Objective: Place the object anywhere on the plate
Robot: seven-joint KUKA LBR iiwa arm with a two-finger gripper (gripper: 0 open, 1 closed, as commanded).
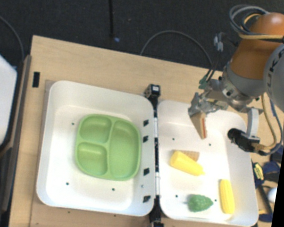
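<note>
Hanging over the right bin (239,207), tool (202,115) grasping a brown slice (203,127); green plate (108,146) awaits it

The arm reaches in from two o'clock, its orange band uppermost and the grey wrist angled down toward eight o'clock. The gripper (202,116) hangs at the wrist's end, pointing downward, with a slim brown piece clamped between its fingers (196,106)

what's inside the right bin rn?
In the right bin: yellow wedge with a tan piece partly hidden behind it, yellow corn, green broccoli-like item. The gripper holds a brown block.
</note>
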